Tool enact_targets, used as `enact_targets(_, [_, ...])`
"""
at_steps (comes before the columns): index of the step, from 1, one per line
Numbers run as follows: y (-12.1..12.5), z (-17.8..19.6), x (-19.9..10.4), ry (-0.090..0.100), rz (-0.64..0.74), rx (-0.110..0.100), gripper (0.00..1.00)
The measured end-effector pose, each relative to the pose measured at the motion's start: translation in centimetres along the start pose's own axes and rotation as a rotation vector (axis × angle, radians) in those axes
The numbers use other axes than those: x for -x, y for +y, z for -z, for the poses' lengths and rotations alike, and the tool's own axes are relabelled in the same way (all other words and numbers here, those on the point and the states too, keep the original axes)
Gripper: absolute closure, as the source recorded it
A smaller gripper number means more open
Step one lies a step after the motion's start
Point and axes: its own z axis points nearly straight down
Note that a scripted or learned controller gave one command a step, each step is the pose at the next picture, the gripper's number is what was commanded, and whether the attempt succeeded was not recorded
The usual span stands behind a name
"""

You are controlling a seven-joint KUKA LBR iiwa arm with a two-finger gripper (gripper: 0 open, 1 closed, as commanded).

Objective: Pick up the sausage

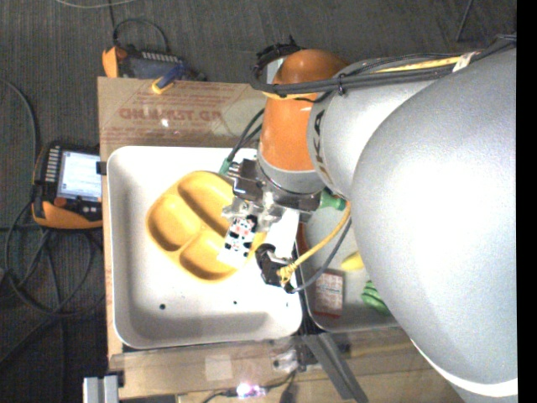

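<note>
Yellow sectioned tray (189, 221) in white bin (134, 250) (grey arm (436, 208), orange band (289, 137)).

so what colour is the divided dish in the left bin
Yellow-orange dish, clearest in the camera view.

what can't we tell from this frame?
- Sausage: I can't pick it out in the camera view; the arm covers most of the right bin.
- Gripper fingers: too small and cluttered above the yellow plate to read.
- Right bin contents: only slivers of green and yellow items beside the arm, unidentifiable.
- Left bin: its right side lies under the wrist.
</note>
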Motion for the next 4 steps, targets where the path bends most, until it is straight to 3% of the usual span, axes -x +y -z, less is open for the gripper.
enact_targets(1, [-3.0,-2.6,-5.7,-0.002,-0.219,-0.002,1.0])
enact_targets(2, [-6.9,6.3,-5.9,0.0,-0.325,0.001,1.0])
enact_targets(3, [-6.7,-2.4,-8.8,-0.001,-0.062,-0.003,1.0])
enact_targets(4, [-7.6,-0.3,-8.6,0.001,0.338,-0.001,1.0])
